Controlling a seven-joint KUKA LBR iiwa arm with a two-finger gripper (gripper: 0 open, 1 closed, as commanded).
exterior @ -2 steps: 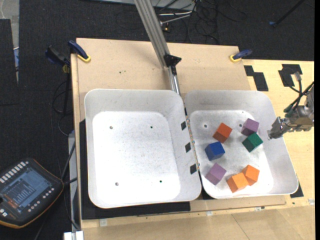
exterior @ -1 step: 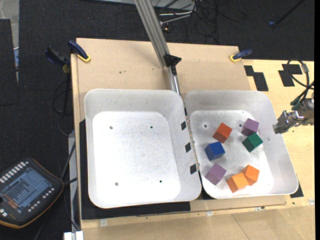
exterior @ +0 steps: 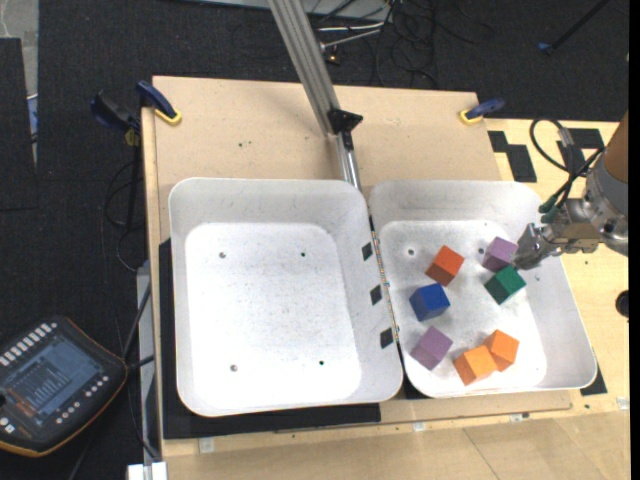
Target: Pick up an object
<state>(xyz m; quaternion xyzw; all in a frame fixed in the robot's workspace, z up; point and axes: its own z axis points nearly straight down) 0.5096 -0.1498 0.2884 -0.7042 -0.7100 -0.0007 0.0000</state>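
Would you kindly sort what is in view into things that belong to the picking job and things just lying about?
Job: gripper; right bin holding orange block, blue block, green block, purple block, second purple block, two orange blocks.

Lying about: left bin, clamps, pendant, cables.

Two bins sit side by side on the bench (exterior: pixel 250 138), the left bin (exterior: pixel 200 208) touching the right bin (exterior: pixel 560 368). All the cubes lie in the right bin. Taking the middle cube (exterior: pixel 429 301) as landmark: one cube (exterior: pixel 446 264) lies just behind it to the right; one (exterior: pixel 432 347) lies before it; two touching cubes (exterior: pixel 476 364) (exterior: pixel 503 348) lie before it to the right; two more (exterior: pixel 505 284) (exterior: pixel 499 253) lie well to its right, the farther one beside the gripper (exterior: pixel 532 248). A pendant (exterior: pixel 50 383) lies far to its left, off the bench.
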